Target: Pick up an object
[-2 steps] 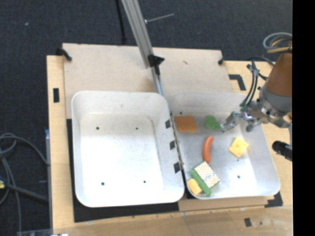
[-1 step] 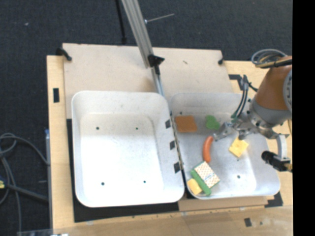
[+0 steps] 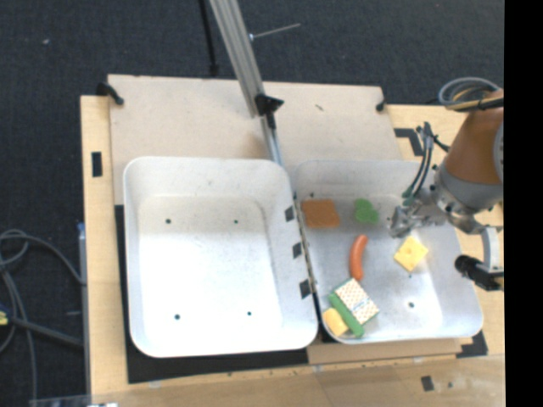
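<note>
Hovering low in the right bin (image 3: 450, 312), my pincer (image 3: 402, 221) sits just at ten o'clock of the yellow cheese-like wedge (image 3: 411, 253), though whether it grips anything I cannot tell. Both bins rest on a tan wooden bench (image 3: 195, 113) over dark carpet (image 3: 51, 41), the left bin (image 3: 140, 185) at nine o'clock. Around the wedge lie a green piece (image 3: 366, 211), an orange-brown block (image 3: 320, 214), an orange carrot-like stick (image 3: 358, 256) and a patterned packet (image 3: 355, 301).

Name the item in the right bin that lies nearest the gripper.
The yellow block, just below the gripper. The green piece, orange sausage and brown square lie farther left.
</note>
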### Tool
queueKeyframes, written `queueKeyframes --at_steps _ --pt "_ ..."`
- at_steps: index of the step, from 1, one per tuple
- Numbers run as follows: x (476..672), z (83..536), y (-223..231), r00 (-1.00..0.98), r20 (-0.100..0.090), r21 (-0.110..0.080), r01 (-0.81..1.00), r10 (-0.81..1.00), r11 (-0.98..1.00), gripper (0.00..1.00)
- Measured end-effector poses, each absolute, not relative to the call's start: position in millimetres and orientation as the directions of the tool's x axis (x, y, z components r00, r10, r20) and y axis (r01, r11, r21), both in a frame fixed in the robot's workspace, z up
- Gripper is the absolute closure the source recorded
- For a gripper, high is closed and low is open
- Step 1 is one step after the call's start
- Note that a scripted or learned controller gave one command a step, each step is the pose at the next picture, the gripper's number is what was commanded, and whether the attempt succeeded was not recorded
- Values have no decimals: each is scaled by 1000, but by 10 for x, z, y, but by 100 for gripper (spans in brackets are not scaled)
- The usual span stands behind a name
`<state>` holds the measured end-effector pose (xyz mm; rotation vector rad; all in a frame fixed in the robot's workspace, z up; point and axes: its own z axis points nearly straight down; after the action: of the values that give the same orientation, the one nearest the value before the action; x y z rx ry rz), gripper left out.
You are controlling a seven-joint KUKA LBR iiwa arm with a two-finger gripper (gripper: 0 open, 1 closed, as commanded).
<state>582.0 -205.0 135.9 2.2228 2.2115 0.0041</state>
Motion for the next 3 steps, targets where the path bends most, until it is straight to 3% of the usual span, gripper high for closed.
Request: queueKeyframes --at_steps 1,3 --pt "5747 1847 -2089 5 -3 6 1000 1000 -5 100" --pt "5817 2739 -2137 -4 -3 7 1000 1000 4 100"
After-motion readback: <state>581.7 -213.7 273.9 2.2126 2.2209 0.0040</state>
